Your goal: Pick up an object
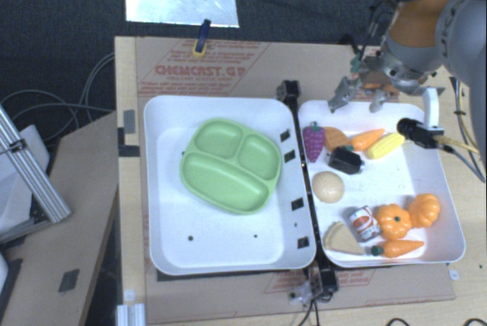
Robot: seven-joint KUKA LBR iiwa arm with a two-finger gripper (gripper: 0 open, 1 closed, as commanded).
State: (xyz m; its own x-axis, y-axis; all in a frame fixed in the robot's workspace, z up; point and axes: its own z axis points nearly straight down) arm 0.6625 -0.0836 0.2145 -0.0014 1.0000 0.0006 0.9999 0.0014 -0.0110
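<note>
- Camera view: the gripper (358,94) hangs above the far edge of the right bin (445,195), its two fingers spread apart with nothing between them.
- Just inside that far edge lie a purple grape bunch (313,142), an orange carrot (367,139) and a yellow corn cob (385,145), close together.
- A black block (345,160) sits just nearer than the carrot, with a beige ball (329,186) below it.
- By the near edge are a small can (363,223), two orange pumpkins (409,215) and a second carrot (400,247).
- The left bin (163,241) carries a green divided plate (230,165) at its middle.
</note>
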